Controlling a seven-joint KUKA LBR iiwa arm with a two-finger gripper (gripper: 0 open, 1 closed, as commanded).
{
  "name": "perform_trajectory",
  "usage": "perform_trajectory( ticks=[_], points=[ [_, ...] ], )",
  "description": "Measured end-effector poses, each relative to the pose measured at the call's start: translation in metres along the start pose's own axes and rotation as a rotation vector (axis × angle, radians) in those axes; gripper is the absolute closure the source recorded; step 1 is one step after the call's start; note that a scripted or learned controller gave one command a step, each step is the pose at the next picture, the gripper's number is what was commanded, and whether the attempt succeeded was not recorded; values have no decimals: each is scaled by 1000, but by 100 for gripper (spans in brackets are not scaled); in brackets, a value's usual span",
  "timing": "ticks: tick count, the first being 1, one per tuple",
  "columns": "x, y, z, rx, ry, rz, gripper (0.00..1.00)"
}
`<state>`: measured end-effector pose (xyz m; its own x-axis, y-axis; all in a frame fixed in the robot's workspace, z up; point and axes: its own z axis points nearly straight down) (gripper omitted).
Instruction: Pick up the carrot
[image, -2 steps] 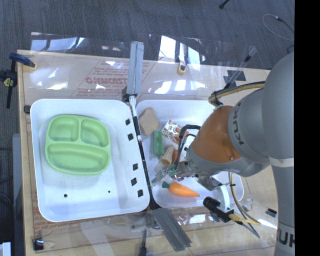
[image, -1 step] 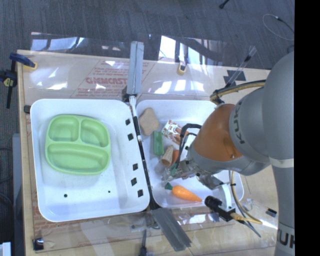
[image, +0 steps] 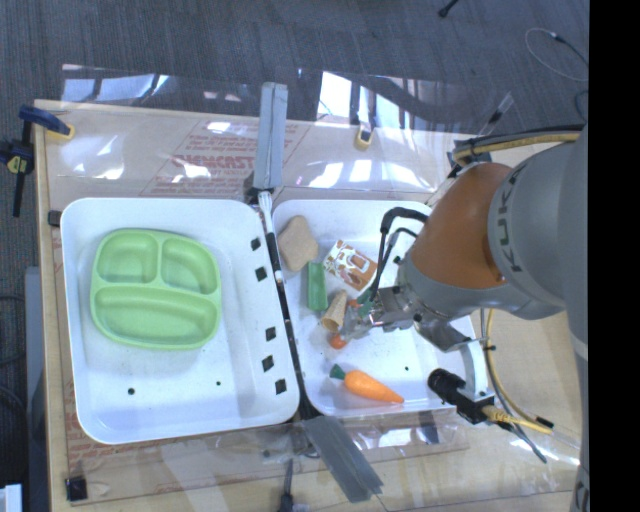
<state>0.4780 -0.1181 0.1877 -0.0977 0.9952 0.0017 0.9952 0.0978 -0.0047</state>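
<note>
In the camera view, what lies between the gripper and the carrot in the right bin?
Only bare white floor of the right bin separates the gripper from the carrot. A small orange-red piece sits just left of that stretch, as the camera view shows.

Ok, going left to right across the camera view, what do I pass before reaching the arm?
Green divided tray in the left bin → tan block → green piece → carrot near the right bin's front edge → gripper → arm's orange band.
</note>
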Motion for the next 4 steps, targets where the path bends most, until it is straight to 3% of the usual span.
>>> perform_trajectory(
  ticks=[1, 2, 3, 4],
  points=[
    [0, 0, 0, 0, 0, 0, 0],
    [-18, -2, 99, -1, -1, -54, 0],
    [-17, -2, 93, 7, 4, -58, 100],
    [-23, -2, -2, 0, 0, 243, 100]
  ],
)
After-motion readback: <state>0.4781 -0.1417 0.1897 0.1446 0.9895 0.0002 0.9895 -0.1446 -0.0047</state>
